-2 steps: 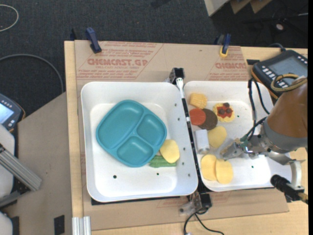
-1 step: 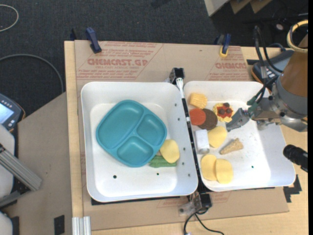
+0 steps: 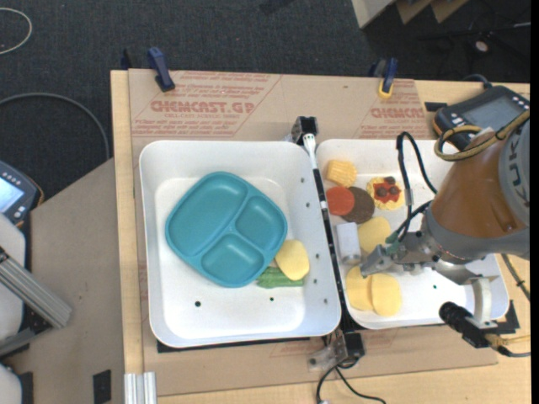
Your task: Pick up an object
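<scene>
Jaws state I cannot tell, low over yellow pieces [image 3: 376,293] in right bin [image 3: 497,297]; crowded items there risk a glancing, failed pick.

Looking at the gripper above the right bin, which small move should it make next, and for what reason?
Probably a short descent. The gripper sits low in the right bin, just above the pale yellow pieces, and nothing shows between its fingers. Lowering straight onto the nearest piece seems the shortest way to a grasp.
</scene>
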You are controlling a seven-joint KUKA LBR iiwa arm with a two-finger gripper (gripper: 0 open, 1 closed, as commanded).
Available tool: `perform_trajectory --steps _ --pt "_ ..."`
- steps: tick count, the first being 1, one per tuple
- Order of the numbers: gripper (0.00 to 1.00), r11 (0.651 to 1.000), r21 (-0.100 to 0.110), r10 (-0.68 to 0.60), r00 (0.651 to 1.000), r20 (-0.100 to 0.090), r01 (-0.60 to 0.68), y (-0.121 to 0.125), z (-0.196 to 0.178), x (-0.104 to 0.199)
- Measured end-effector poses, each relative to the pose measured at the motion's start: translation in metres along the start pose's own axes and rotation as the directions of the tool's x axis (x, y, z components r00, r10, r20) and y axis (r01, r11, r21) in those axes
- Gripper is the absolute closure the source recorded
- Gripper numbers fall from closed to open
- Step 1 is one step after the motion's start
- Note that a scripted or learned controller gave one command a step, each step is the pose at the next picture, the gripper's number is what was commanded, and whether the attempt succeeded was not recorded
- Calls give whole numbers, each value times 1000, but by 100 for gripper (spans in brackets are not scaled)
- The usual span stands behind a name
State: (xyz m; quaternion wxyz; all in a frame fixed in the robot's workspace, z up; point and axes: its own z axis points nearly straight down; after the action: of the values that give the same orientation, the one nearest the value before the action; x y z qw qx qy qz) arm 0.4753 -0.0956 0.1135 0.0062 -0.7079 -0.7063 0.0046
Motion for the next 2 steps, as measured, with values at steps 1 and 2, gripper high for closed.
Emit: perform_trajectory --steps 1,2 --pt "0 1000 -16 0 1000 4 0 3 -6 -21" --pt "100 1000 -19 -1 1000 4 1 4 -16 -19"
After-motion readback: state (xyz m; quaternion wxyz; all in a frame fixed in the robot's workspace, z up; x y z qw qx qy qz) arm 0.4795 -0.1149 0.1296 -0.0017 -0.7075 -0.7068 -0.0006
